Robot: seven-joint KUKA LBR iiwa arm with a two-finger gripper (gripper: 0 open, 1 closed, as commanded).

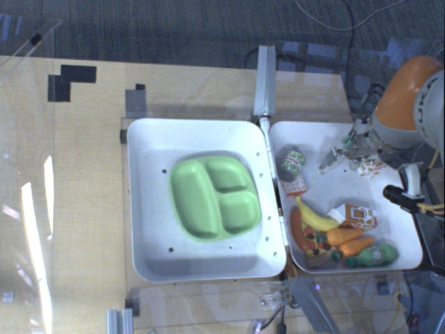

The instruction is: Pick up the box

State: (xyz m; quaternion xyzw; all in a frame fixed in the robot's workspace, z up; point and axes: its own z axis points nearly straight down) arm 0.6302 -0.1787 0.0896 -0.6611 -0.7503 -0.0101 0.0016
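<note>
I see the arm (410, 103) reaching in at the upper right, with the gripper (345, 153) low over the far part of the right bin (327, 134); whether it is released or clenched I cannot tell from here. Nothing shows caught in it. The box (360, 216), white with orange print, lies toward the near right of that bin, well apart from the gripper. It is hemmed in: a banana (316, 218) just to its left, carrots (351, 242) touching its near edge, and a green toy vegetable (372, 256) beyond those. A round printed ball (292, 162) and a small packet (294, 186) sit by the bin's left wall. In the left bin (149, 186) I see a green divided tray (215, 197). Both bins rest on the bench (83, 207).
</note>
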